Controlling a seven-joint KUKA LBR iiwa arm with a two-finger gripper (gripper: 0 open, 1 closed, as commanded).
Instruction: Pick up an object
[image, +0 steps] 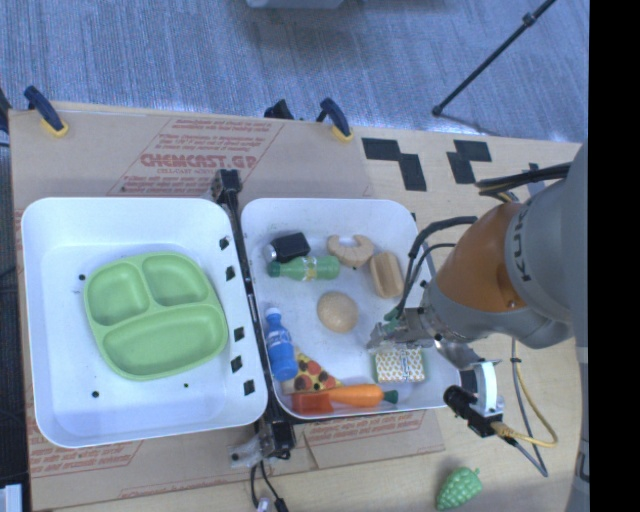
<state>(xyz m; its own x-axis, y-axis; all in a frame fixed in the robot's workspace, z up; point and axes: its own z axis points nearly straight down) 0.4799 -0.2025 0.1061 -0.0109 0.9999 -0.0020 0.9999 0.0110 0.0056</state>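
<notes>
Bins sit side by side on the bench: the left bin (40, 300) holds a green plate (155, 315), the right bin (330, 212) a scatter of toys. The arm (500, 270) comes in from three o'clock, its gripper (400, 335) low over the right bin's four o'clock corner, just above a waffle (400, 366); how its pincer stands I cannot tell. At the bin's centre lies an egg (338, 311), a bun (386, 274) at one o'clock, a green bottle (305, 268) at eleven, a blue bottle (279, 345) at eight, a carrot (350, 397) along the six o'clock wall. Green grapes (459, 488) lie outside on the bench.
</notes>
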